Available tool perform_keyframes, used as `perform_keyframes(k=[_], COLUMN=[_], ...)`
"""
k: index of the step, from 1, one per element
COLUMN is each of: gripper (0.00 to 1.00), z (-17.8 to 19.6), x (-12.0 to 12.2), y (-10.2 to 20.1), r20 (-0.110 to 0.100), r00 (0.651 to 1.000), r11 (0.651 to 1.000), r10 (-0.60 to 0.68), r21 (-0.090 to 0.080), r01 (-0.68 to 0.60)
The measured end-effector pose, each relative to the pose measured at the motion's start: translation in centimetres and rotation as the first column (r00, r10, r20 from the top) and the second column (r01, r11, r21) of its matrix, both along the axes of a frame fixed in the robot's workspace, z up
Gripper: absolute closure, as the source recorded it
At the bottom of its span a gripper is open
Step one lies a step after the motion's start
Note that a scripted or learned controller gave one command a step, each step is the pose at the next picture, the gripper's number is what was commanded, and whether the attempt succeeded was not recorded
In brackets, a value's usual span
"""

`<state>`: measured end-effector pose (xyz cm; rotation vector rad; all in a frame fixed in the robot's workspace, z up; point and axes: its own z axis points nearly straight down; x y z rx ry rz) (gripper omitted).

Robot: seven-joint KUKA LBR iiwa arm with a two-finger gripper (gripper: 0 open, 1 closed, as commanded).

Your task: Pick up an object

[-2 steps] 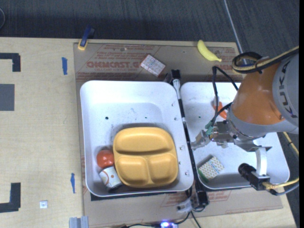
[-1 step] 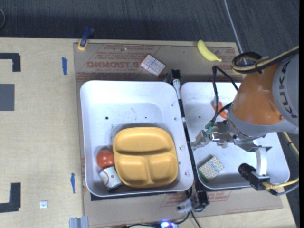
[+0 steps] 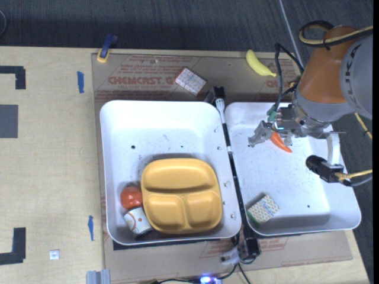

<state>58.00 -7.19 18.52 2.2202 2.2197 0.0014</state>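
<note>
My gripper [image 3: 273,136] hangs over the back part of the right bin [image 3: 308,218], near its far wall. A small orange carrot-shaped object [image 3: 282,142] sits between its grey fingers [image 3: 258,135], and the gripper is shut on it. A patterned green-and-white block [image 3: 263,208] lies at the right bin's front left corner. The left bin [image 3: 118,129] holds a yellow divided plate [image 3: 180,193], with a red-orange ball [image 3: 131,197] and a white-and-orange can [image 3: 137,220] tucked at the plate's left edge.
A yellow banana [image 3: 260,64] and a small speckled box [image 3: 189,80] lie on the board behind the bins. A blue clip [image 3: 106,46] sits at the board's back left corner. Black cables run off the arm on the right.
</note>
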Motion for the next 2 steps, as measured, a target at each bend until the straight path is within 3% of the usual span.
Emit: perform_keyframes(k=[1, 2], gripper=[0.00, 0.00], z=[-9.9, -10.0], x=[2.4, -10.1], y=[-2.6, -8.6], r20=[0.002, -0.002], r00=[1.000, 1.000], r11=[1.000, 1.000], r10=[0.000, -0.002], r21=[0.000, -0.001], r01=[0.000, 0.002])
